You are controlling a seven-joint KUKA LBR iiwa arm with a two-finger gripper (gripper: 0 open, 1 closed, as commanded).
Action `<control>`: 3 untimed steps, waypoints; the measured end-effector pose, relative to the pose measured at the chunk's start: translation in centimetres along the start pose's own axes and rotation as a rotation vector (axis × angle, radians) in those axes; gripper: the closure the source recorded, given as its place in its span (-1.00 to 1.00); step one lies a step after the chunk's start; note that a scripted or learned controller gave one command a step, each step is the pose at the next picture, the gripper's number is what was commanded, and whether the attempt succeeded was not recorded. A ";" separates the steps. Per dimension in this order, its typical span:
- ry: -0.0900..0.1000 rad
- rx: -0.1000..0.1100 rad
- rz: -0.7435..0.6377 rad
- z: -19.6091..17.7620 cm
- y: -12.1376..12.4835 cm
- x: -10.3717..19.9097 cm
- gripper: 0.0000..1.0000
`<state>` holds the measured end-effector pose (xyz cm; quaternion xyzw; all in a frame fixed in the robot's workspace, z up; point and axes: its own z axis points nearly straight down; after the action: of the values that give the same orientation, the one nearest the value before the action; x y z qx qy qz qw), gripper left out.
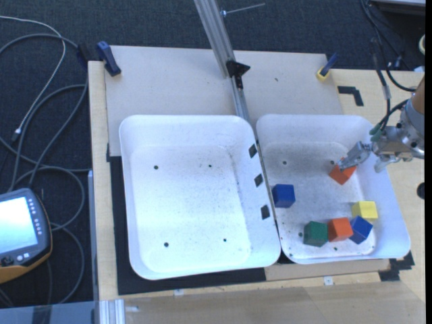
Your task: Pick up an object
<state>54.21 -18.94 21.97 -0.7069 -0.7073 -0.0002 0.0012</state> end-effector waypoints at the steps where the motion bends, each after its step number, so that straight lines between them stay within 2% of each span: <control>1: -0.001 0.003 0.001 1.7 -1.7 -0.8 -1.00; 2: 0.001 0.006 -0.001 12.5 1.2 -2.2 -1.00; 3: -0.004 -0.009 -0.004 11.9 8.8 -1.0 -1.00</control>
<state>63.01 -19.87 10.07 -0.7054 -0.7088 -0.0021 -0.0033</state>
